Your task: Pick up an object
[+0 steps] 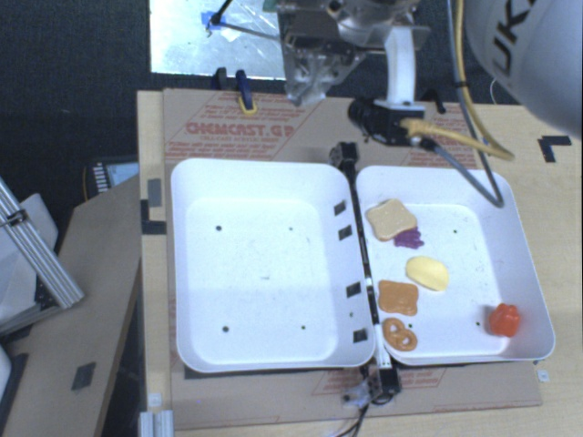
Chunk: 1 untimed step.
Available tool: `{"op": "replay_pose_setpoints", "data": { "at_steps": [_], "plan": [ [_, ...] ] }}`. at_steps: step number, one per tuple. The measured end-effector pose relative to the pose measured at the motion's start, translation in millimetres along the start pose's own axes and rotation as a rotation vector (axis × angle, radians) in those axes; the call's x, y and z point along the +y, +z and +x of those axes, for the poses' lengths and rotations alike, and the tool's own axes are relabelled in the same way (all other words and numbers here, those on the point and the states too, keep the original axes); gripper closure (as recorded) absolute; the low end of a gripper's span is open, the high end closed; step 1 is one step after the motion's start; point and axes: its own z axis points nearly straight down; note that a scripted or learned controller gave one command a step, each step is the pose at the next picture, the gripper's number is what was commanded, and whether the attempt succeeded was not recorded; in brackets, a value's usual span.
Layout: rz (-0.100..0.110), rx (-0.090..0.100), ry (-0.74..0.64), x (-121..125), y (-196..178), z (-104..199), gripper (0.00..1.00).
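Gripper (305,87) hung above bench behind bins; finger state could not be told. Red toy pepper (503,320) in right bin (524,244) judged light, rigid, slippery; grasp across its middle.

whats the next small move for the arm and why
Probably swing the gripper toward the right bin and stop above the toast. The gripper hangs high beyond both bins' far edge, and all the objects lie in the right bin; the toast looks nearest.

Bright, even light — white bins (273,176) glare, edges soft
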Motion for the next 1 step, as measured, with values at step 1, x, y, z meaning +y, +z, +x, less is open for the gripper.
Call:
{"op": "replay_pose_setpoints", "data": {
  "at_steps": [1],
  "plan": [
    [0.005,-0.002,0.007,-64.7,-27.0,-69.2,1.00]
  ]
}}
